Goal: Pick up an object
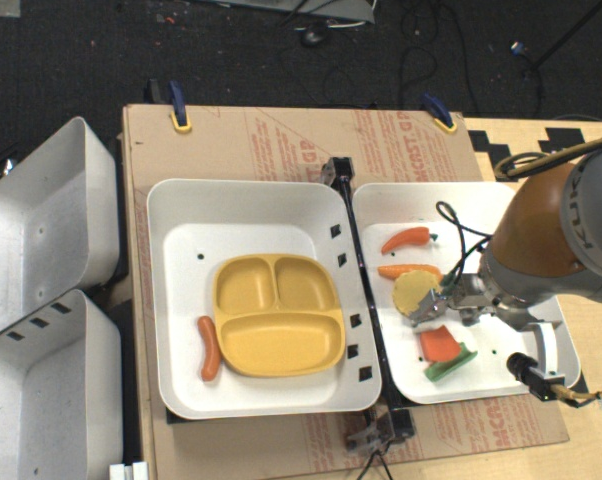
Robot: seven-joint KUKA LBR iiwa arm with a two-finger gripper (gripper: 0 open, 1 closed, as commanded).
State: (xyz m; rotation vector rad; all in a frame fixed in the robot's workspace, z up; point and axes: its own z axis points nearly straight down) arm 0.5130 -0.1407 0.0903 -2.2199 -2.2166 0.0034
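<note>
Yellow disc point(413, 290) at claw point(428, 310), two carrots point(407, 238)

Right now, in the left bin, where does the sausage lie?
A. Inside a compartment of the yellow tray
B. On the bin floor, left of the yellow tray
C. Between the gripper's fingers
B: the sausage lies on the floor of the left bin, along the left edge of the yellow tray.

Glossy yellow plastic tray point(278, 314), smooth white bins point(181, 218)
</note>
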